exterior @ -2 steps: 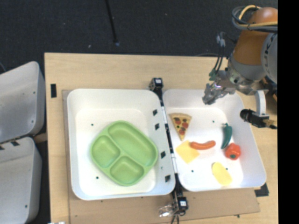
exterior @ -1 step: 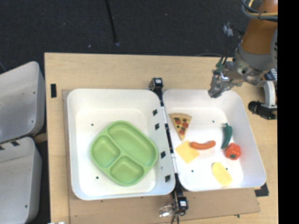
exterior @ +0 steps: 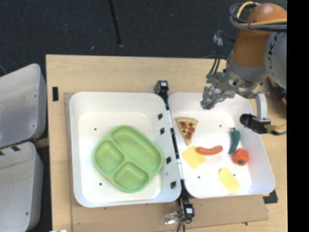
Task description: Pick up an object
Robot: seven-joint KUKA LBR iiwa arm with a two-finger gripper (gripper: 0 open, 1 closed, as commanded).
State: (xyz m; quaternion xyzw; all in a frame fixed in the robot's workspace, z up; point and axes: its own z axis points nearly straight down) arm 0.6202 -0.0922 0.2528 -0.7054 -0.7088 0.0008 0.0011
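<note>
The wooden bench (exterior: 58,129) holds two white bins side by side. The left bin (exterior: 79,187) has a big green plate (exterior: 128,157) in it, with three little sections. All the toy food sits in the right bin (exterior: 260,178), so that bin is the place to look from.

The grey and orange arm (exterior: 253,42) hangs over the far edge of the right bin. Its gripper (exterior: 211,99) sits just above the far left corner of that bin. Nothing is in it. It is too small and dark to tell if it is open or closed.

Inside the right bin, a pizza slice (exterior: 186,128) lies near the left wall, closest to the gripper. A yellow cheese square (exterior: 193,157) is nearer the front, touching a red sausage (exterior: 209,150). A yellow lemon (exterior: 229,180) is near the front. A red pepper (exterior: 240,156) and a green chili (exterior: 234,140) are toward the right side.

The picking has not begun yet, I think. Next the gripper should move over one toy, maybe the pizza, go down and close on it.
</note>
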